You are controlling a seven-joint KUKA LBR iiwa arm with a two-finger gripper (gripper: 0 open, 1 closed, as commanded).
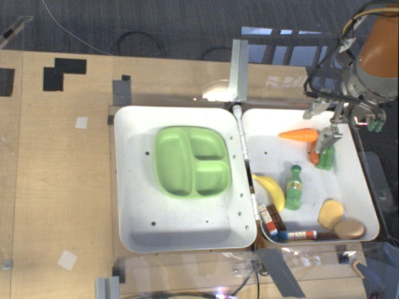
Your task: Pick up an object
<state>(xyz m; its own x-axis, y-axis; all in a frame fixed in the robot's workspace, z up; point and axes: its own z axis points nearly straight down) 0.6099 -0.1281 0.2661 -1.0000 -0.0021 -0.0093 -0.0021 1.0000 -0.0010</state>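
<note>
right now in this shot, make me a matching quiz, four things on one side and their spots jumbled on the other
Things:
1. green tray
2. carrot
3. banana
4. green bottle

Spots:
A. far end of the right bin, just left of the gripper
B. middle of the left bin
C. right bin, just right of the banana
D. right bin, along the wall shared with the left bin

Pairs: 1-B, 2-A, 3-D, 4-C

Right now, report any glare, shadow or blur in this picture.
Camera view: a bright glare patch sits on the bench just above the left bin; the green tray casts a soft shadow toward the bin's lower left; the gripper looks slightly soft beside the carrot; the rest is reasonably sharp.
</note>
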